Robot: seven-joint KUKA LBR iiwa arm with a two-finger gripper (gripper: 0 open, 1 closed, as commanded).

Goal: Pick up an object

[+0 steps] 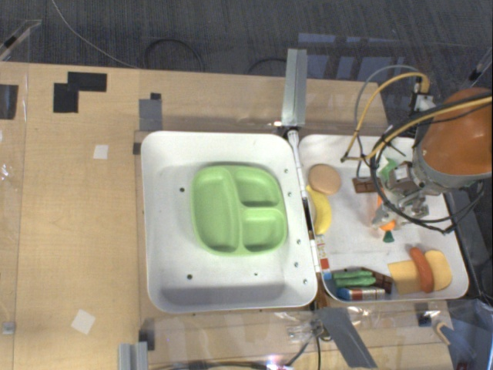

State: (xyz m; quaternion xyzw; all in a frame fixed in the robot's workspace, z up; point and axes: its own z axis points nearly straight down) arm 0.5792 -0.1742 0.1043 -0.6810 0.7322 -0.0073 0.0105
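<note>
Gripper low over right bin, near far right side; finger state cannot be told. Nothing visibly held. Banana and tan round piece by left wall. Hot dog at near right corner. Green tray in left bin.

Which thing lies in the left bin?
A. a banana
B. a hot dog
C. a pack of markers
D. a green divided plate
D: the green divided plate lies alone in the left bin, while the banana, hot dog and markers lie in the right bin.
</note>
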